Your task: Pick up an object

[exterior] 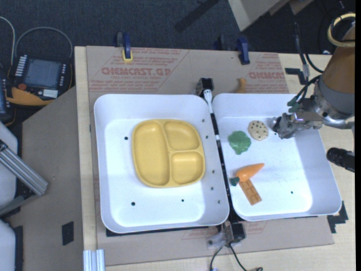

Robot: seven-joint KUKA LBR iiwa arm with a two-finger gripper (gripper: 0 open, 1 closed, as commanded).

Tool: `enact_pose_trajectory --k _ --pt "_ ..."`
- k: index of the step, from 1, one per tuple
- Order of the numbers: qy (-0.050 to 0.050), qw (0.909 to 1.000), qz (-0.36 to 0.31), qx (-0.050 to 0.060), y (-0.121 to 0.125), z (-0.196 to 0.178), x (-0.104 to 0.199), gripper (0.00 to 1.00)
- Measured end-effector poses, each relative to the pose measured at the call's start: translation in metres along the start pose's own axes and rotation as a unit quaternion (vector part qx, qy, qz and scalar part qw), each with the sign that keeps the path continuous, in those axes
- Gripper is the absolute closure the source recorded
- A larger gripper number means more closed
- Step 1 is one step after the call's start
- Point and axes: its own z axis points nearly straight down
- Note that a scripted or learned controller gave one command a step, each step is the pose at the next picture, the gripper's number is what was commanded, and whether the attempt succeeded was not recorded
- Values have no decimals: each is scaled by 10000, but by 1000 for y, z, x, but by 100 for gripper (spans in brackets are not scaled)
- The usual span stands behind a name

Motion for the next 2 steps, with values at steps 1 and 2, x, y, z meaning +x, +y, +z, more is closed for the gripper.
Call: enact_pose_trajectory --k 1,2 --pt "4 10000 -11 3 -6 9 62 100" --pt "-1 10000 -11 -21 -6 1 114 100"
